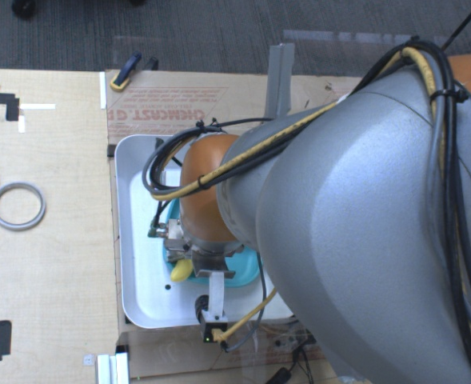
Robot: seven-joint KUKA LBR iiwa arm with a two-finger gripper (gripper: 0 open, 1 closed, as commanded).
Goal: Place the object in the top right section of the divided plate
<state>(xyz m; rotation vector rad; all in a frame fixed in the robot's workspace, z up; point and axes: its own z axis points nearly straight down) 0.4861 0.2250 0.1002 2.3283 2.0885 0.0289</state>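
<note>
Camera view: the grey arm with its orange band (205, 184) fills the shallow white bin (136, 238), hiding the gripper's business end. A small yellow object (180, 270) sits on the turquoise divided plate (249, 269), long axis roughly up-right to down-left. Cardboard sheet (187, 101) carries reversed red lettering, illegible.

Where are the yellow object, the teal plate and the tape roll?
yellow object (180, 271), camera view, its exposed end.
teal plate (249, 269), camera view, visible rim.
tape roll (17, 206), camera view, ring's edge.
</note>
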